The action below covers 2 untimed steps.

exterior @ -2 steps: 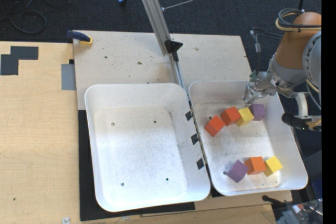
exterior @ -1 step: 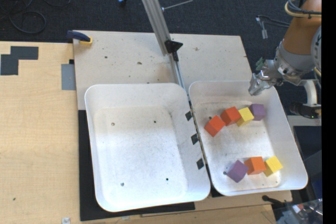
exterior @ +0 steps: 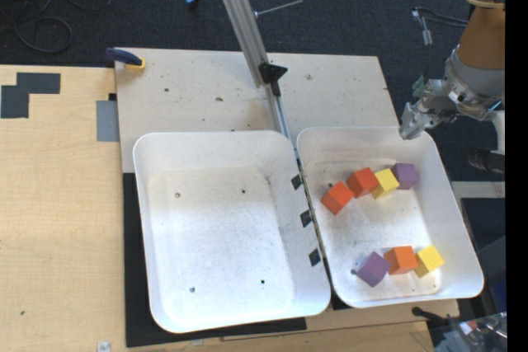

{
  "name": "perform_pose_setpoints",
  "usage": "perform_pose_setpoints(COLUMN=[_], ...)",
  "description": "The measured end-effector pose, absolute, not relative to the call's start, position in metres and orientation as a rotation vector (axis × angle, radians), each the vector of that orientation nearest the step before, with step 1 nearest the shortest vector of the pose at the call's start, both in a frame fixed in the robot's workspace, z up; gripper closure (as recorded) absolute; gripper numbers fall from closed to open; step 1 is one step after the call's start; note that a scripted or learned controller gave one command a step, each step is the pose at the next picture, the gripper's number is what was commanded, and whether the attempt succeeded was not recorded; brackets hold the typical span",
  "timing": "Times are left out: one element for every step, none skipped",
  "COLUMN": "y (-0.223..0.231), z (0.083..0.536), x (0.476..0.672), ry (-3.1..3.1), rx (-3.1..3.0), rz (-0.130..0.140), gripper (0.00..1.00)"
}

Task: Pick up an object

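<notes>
Hovering at the right side of the frame, the gripper (exterior: 412, 126) sits over the top right corner of the right bin (exterior: 462, 214), just at the rim. Nothing visible between its tips from here; can't tell how the claw is set, too small and dark. Arm's orange band (exterior: 483, 33) is up at the upper right.

Right bin holds two rows of blocks. Upper row, mid-bin, running left to right: orange block (exterior: 337, 198), second orange block (exterior: 362, 181), yellow block (exterior: 384, 181), purple block (exterior: 404, 175), all touching or just beside each other in a slight arc. The purple one is nearest the gripper, but still apart from it.

Lower row near the bin's bottom edge: purple block (exterior: 373, 268), orange block (exterior: 402, 259), yellow block (exterior: 429, 260), packed together.

Left bin (exterior: 148, 177) is just speckled white floor. Slanted metal post (exterior: 241, 12) rises from behind the two bins toward the upper middle of the frame.
</notes>
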<state>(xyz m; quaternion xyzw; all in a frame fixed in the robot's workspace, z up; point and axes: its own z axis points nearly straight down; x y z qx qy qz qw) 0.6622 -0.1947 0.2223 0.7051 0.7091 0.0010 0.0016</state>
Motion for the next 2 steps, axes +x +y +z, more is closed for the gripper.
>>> perform_pose_setpoints(y=[-0.196,-0.145], z=[0.273,0.276], x=[0.663,0.655], ry=[2.226,2.229], rx=[2.211,2.218], rz=[0.004,0.000], gripper=[1.00,1.00])
